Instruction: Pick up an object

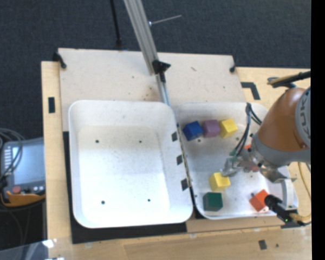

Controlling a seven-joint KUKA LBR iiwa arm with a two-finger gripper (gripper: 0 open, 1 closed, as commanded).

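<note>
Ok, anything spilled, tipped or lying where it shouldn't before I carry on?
Nothing stands out. All six blocks sit inside the right bin: blue block, purple block, two yellow blocks, green block, orange block. The gripper hangs above them.

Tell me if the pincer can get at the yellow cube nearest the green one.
Probably yes: the pincer hangs right beside that yellow cube, whose top is uncovered, and the green cube sits apart from it.
</note>
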